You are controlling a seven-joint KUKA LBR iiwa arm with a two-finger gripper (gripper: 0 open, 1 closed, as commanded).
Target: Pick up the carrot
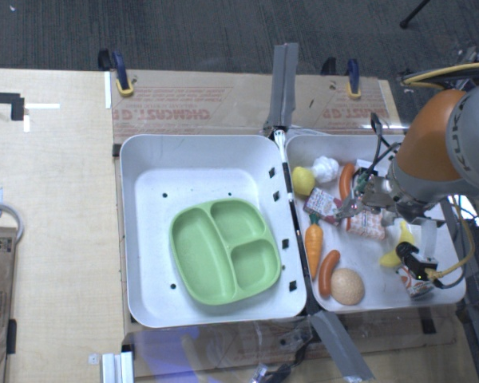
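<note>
Two shallow white bins sit side by side on the bench. In the right bin, nearest its front edge, lie a tan egg-shaped thing and a short orange-red sausage. Just behind them, along the bin's left wall, lies the carrot, orange with a green top pointing to the rear, touched by nothing. Toward the front right corner are a yellow piece and a small packet whose print is too small to read. Mid-bin, the gripper hangs over a red-and-white wrapper and a pale packet; whether its fingers are apart or together I cannot tell. Further back lie a lemon, a white crumpled ball and a second red sausage.

The left bin holds a green divided plate with three compartments, nothing in them.

Beyond both bins a cardboard sheet is clamped to the bench's far edge; its red lettering appears upside down and mirrored, not surely readable.
</note>
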